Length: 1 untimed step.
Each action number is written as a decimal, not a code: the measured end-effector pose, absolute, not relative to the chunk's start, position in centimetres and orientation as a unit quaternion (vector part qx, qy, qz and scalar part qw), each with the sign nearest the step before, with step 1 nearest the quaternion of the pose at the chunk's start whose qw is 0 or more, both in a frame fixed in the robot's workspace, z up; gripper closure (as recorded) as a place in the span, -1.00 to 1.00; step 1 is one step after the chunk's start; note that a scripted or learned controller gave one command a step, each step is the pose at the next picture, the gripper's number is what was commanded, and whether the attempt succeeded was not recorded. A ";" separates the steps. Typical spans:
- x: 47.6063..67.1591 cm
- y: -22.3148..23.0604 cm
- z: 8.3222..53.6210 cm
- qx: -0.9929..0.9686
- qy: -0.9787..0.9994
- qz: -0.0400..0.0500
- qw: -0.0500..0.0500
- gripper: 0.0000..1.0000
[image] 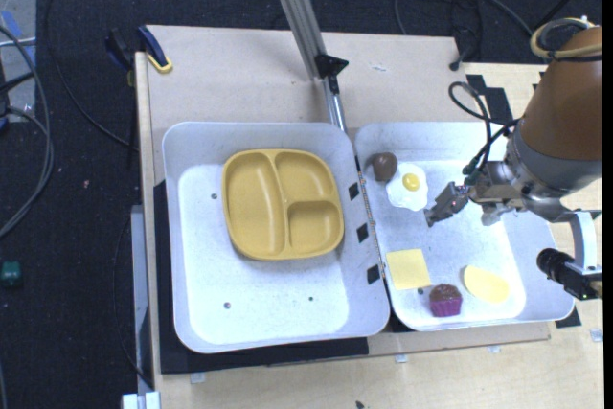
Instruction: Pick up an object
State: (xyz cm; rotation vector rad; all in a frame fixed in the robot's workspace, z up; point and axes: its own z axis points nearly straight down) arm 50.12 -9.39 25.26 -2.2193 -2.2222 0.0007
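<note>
Tool (442, 206) hovering over right bin (536, 306), just right of fried egg (408, 188); whether open or closed, impossible to tell, nothing seen gripped. Brown ball (384, 166), yellow square (409, 268), purple cupcake (445, 300), yellow disc (487, 284) lying in same bin. Yellow divided plate (283, 204) resting in left bin (192, 302).

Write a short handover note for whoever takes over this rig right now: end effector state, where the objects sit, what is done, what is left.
End effector: over the right bin, beside the fried egg, nothing seen between its fingers; open or shut not readable.
Right bin also holds: brown ball at the far left corner, yellow square slice, purple cupcake, yellow oval piece.
Left bin: yellow divided plate.
Done: no object picked up.
Left: grasp and lift one; the egg looks nearest.
</note>
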 end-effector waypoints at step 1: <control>49.6 -8.5 20.3 -0.707 -0.707 0.001 0.002 -1.00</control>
